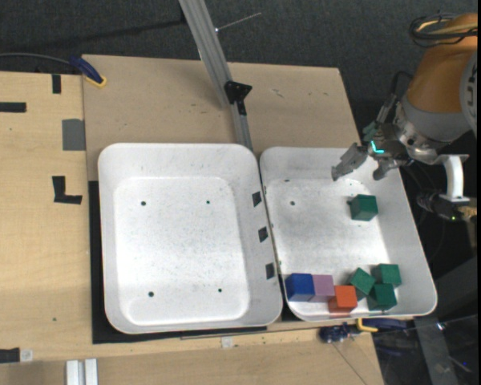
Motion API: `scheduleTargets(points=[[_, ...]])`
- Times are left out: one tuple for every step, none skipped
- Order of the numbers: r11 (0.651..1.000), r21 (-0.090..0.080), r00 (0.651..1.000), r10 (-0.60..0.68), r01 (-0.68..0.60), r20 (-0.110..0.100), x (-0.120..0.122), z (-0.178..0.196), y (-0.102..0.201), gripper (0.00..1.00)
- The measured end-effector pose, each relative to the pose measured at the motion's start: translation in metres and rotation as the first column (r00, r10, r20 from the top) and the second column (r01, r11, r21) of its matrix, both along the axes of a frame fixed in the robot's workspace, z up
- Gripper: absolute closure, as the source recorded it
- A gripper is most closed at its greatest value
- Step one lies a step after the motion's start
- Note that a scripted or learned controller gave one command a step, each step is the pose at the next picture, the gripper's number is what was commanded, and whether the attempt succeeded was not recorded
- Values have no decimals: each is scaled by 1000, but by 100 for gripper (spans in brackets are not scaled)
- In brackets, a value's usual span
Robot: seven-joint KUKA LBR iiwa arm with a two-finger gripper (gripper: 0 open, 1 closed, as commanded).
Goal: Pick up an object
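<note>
From my seat I have the gripper [365, 165] over the upper right part of the right bin [305, 171], hanging off the grey arm with its orange band [445, 70] coming in from the right. The two fingers stand apart, one reaching left toward the bin's middle, the other pointing down near the right wall, and I see nothing between them.

The nearest thing to pick is a lone green cube [363, 207], resting on the bin floor just below the gripper in my view (closer to the right-hand finger than the left one). It is apart from both fingers; I can see white floor between the cube and the fingertips.

The rest of the blocks crowd the bin's lower edge, well apart from the gripper: a blue cube [300, 286], a pale purple block [324, 285] touching it, an orange block [345, 297], and three more green blocks [377, 283] bunched at the lower right corner.

The left bin [176, 239] sits beside it, their rims touching along the middle.
</note>
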State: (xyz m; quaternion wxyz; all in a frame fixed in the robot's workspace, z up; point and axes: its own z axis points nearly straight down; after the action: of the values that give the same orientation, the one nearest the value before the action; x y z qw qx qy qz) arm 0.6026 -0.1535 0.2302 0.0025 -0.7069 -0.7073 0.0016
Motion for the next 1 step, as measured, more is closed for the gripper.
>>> scheduleTargets(points=[[1000,-1,1000,2,-2,5,1,3,0,0]])
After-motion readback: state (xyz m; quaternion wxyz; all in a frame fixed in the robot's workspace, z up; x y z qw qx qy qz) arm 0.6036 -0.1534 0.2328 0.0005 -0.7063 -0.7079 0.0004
